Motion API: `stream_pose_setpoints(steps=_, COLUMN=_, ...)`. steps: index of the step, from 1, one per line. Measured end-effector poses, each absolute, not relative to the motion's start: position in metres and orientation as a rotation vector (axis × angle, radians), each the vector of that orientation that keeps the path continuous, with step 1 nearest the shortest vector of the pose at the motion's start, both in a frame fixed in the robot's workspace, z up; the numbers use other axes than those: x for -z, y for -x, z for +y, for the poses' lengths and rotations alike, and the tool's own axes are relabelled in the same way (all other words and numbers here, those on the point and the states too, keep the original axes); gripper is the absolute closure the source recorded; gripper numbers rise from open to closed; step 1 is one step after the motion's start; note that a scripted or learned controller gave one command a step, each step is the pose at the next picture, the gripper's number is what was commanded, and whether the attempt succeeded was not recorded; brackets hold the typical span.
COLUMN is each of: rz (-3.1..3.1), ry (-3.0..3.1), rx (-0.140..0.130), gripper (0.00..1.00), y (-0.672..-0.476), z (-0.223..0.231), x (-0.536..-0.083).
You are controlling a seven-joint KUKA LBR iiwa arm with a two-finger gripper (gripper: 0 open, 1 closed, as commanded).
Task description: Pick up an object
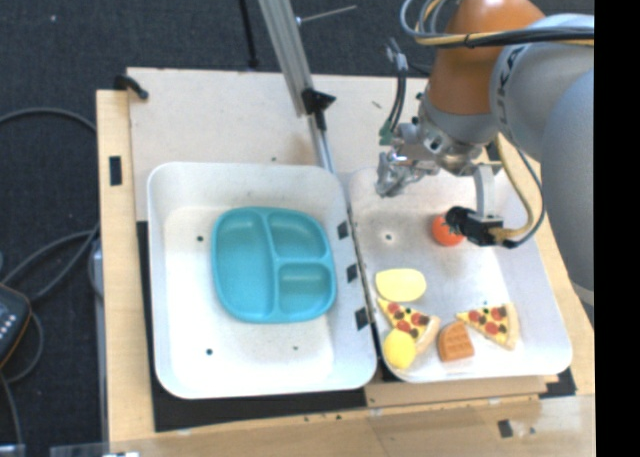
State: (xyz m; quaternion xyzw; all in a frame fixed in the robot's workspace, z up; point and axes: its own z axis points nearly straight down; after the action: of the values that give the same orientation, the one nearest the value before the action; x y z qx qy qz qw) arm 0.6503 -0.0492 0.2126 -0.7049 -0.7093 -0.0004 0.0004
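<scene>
Approach step: end effector (392,177) poised over right bin's (545,275) far-left corner, grip state impossible to tell, toy foods clustered along near edge, so next needs picking a target, perhaps orange ball (446,231), and descending.

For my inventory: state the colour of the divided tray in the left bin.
Turquoise blue, plain; the tray shows best in the camera view.

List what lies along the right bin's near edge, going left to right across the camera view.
Yellow lemon-shaped piece → left pizza slice → orange toast-like piece → right pizza slice.
</scene>
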Motion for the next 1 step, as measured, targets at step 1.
stream_pose_setpoints(steps=1, rz=-2.228, ry=2.213, rx=0.002, gripper=1.0, y=-0.6437, z=-0.0069, x=-0.2229)
